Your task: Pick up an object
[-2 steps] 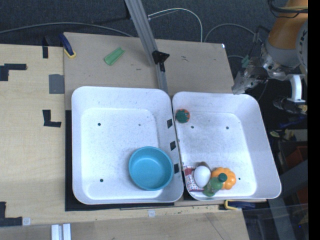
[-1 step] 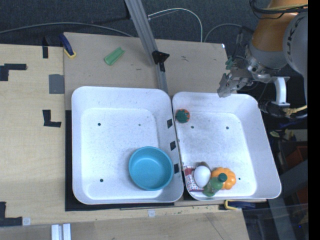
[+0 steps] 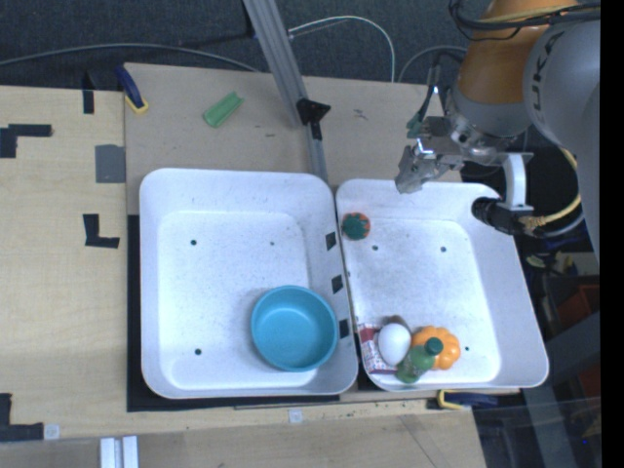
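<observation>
Two shallow white bins sit side by side on the bench, the left bin [image 3: 166, 203] and the right bin [image 3: 517, 291], their inner rims touching down the middle. From where I stand, the grey arm [image 3: 575, 66] with its orange band comes in from the right, and its gripper [image 3: 414, 175] hangs over the far edge of the right bin, close to that bin's far left corner. Nothing sits between the fingers, and I cannot tell from this slant whether the jaws are parted or closed. Just inside that far left corner lies a small green and red ball [image 3: 356, 226], near the gripper but clear of it. Along the near edge of the right bin, toward its near left corner, three things crowd together: a white egg [image 3: 394, 341], an orange pepper-like toy [image 3: 437, 347] just beside it, and a green piece [image 3: 413, 366] touching both at their near side. A blue bowl [image 3: 293, 328] stands upright in the left bin, toward its near right corner. On the bench beyond the left bin lies a small green block [image 3: 222, 109], well apart from everything else, and a grey metal pole [image 3: 278, 47] slants down toward the gap between the bins.
</observation>
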Robot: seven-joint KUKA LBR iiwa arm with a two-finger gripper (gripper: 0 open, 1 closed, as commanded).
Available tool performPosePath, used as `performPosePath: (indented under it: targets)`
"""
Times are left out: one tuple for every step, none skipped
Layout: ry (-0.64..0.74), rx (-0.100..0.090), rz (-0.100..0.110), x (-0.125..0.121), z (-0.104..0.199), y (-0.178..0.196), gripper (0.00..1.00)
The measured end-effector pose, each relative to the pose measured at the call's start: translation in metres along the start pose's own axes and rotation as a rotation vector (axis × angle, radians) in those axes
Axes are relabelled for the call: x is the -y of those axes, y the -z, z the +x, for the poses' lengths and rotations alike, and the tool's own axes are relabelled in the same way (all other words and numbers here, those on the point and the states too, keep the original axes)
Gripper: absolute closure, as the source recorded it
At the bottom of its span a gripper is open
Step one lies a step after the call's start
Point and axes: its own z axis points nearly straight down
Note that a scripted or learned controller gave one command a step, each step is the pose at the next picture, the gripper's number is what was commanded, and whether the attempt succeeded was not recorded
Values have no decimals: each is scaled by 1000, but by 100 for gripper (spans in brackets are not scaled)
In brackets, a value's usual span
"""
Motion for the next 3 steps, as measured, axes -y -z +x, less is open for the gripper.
performPosePath:
  targets:
    - [0,0,0,3,55,-1,100]
    - [-1,1,1,20,98,-1,100]
    - [-1,1,2,35,141,-3,100]
